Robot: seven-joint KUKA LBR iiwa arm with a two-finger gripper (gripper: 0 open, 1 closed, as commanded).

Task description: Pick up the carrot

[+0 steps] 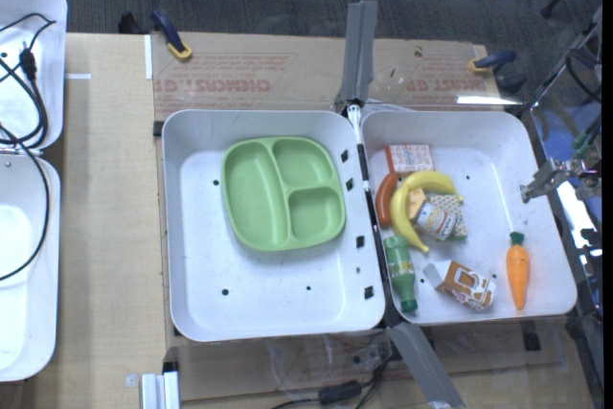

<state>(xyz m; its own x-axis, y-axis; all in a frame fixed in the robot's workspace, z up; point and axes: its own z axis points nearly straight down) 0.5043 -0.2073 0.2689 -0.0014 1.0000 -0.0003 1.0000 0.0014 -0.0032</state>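
The small orange toy carrot with a green top lies upright along the right wall of the right-hand shallow white bin, apart from the other items. To its left sit a crumpled snack packet, a yellow banana and a green bottle. The left white bin holds a light green divided plate. Whether the pincer is apart or together cannot be told.

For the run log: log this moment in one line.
carrot: right bin, near right wall, untouched | gripper: not on carrot | green plate: left bin
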